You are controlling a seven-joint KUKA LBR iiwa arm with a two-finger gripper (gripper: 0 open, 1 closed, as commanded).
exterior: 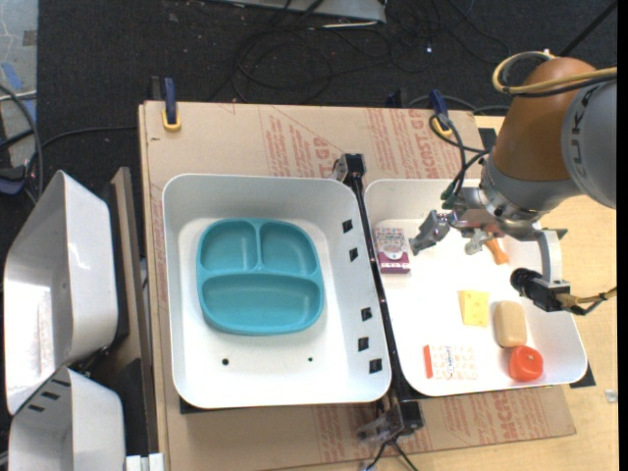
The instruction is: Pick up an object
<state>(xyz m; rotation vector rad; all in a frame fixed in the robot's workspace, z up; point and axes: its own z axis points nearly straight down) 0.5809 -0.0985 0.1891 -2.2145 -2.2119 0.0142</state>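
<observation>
Gripper hangs over the right bin — I cannot tell its state. Under it lie a small purple-and-white box, a yellow block, a tan piece, an orange-red ball and a printed card. Left bin holds a teal divided tray — both on a cardboard-covered bench, dark floor with cables behind.

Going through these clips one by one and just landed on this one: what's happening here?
A KUKA arm reaches in over the right bin, its gripper hovering above the bin's upper part, near a small purple-and-white packet. Nothing can be seen held. A yellow block, a tan piece, an orange-red round item and a white card lie in that bin. The left bin holds a teal divided tray.
</observation>
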